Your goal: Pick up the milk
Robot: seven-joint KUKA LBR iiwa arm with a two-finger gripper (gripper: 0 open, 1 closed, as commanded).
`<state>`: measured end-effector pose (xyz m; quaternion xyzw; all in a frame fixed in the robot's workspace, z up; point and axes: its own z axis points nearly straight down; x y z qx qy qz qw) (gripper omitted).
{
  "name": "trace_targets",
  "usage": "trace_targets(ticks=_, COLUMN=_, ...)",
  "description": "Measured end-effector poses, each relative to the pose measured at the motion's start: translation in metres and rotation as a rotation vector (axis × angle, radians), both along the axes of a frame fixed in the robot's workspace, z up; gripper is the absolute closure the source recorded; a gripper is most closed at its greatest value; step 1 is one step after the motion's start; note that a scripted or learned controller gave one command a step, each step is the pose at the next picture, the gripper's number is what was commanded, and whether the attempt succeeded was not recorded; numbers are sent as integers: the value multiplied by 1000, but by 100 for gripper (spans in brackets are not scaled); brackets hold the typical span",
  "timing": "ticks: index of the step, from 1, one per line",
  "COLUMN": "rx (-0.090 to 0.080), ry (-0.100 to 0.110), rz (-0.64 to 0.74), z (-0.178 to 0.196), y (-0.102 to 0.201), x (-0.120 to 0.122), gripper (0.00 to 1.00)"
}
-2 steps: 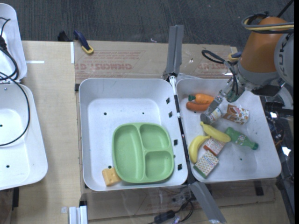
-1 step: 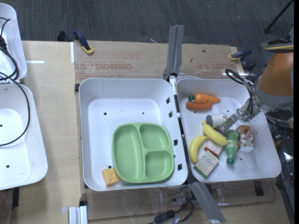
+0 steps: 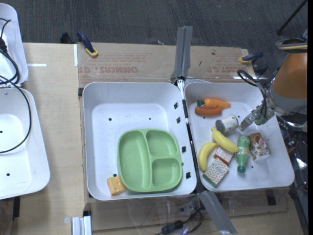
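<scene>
While poised just right of the can [image 3: 226,124], hides whether the claw [image 3: 254,117] is spread or pinched; sits apart from the milk [image 3: 218,168], below that can.

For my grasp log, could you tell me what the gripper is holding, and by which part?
Nothing that I can see: the gripper hangs over the right bin, between the can and the carton.
</scene>
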<state>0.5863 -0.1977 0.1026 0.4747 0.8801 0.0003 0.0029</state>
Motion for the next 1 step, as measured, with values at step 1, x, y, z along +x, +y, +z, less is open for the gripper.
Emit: trace_targets(ticks=1, rx=0, ry=0, rz=0, z=0, y=0, x=0, gripper=0)
